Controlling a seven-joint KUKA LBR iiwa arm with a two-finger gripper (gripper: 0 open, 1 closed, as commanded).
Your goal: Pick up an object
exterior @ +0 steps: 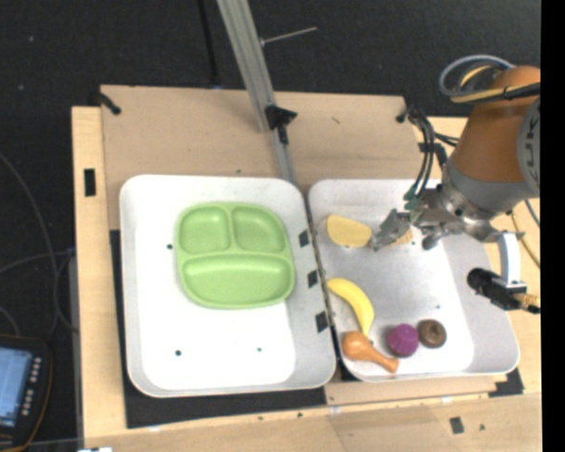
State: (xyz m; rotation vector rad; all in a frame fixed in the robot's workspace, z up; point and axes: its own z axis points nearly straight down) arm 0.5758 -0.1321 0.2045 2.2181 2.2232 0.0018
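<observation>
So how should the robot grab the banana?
Probably across the middle of the banana, coming straight down from above. It lies flat in the right bin, curved and thin, so the jaws could close across its narrow width. Its lower end sits close to the orange pear-shaped toy, so the middle looks freer.

Glossy green plastic tray [235,255], matt wooden bench [198,135]

Just one fixed camera, mounted above the tabletop [188,125] and looking down at a slant. Far enough back to take in both white bins: left bin [151,347] and right bin [471,347], plus dark floor around. Arm [494,149] coming in from the right. Probably tilted a bit toward the far edge, hard to say.
</observation>
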